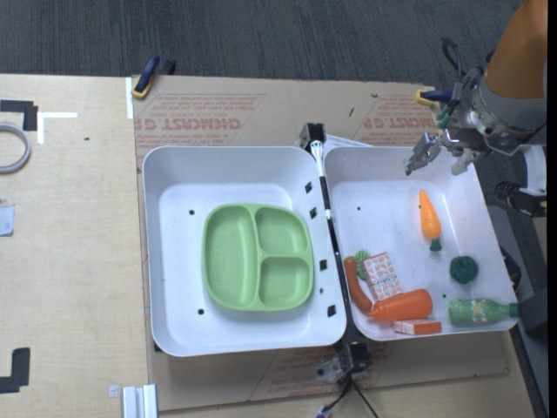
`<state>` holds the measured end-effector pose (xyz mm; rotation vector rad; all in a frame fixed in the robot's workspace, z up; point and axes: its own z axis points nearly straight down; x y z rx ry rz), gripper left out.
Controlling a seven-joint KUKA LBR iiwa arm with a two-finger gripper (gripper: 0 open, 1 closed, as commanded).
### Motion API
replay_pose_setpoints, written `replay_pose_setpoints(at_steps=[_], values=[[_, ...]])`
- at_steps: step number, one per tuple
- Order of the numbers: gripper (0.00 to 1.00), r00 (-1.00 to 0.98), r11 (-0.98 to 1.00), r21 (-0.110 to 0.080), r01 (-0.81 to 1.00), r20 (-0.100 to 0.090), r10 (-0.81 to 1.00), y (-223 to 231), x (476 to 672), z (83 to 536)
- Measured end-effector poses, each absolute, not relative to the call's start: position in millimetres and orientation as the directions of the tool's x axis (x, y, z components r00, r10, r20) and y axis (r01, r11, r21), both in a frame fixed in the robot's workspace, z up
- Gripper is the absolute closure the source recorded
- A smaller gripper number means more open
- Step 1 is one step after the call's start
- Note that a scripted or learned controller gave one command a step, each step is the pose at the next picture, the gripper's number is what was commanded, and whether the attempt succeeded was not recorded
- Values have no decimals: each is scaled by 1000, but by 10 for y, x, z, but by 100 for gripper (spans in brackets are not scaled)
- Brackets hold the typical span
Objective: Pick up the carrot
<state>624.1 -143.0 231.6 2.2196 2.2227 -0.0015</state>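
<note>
This looks like a robotics lab. Two white bins (165,259) sit clipped together on a cardboard-covered surface (70,259) marked with black tape, and toy food fills the right one. Dark carpet (261,16) lies at the far side.

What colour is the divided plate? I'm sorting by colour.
Light green, all three compartments; the divided plate shows in the camera view.

Fixed above the bench (78,233), looking down at a slant, far enough to take in both white bins (165,259) whole; arm (522,59) entering at the right edge.
</note>
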Motion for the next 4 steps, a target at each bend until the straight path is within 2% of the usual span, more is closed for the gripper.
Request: replay_pose_setpoints(at_steps=[1,2,3,4], values=[[0,5,-5,-1,1000,-1,1000,-1692,6250,1148],[100,6,-6,0,1000,-1,1000,-1697,6254,1252],[0,6,-6,0,1000,-1,1000,-1697,6254,1252],[0,-182,182,0,983,0,983,-1829,6081,927]])
